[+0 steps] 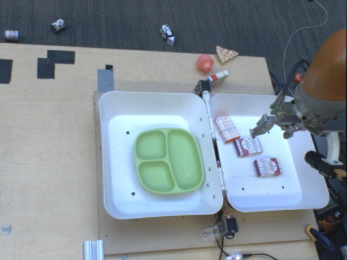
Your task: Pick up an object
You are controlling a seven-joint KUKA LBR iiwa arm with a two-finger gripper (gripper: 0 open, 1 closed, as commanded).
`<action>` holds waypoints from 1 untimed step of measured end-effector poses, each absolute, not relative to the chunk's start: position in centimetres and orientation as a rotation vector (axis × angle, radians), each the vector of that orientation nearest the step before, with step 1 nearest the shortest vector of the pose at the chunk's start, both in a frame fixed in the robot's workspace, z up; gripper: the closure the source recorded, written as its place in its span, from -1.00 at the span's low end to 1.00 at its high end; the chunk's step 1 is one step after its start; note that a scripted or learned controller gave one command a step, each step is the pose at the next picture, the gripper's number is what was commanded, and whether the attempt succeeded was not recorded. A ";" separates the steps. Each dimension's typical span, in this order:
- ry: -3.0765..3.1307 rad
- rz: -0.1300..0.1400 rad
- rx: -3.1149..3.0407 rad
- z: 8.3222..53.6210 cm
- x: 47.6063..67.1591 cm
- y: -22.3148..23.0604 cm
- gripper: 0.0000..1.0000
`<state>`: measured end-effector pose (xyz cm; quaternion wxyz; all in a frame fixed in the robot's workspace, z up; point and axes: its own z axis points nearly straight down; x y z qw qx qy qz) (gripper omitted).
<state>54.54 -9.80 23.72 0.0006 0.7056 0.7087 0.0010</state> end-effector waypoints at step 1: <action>2.216 0.011 2.212 9.5 52.0 -10.2 -1.00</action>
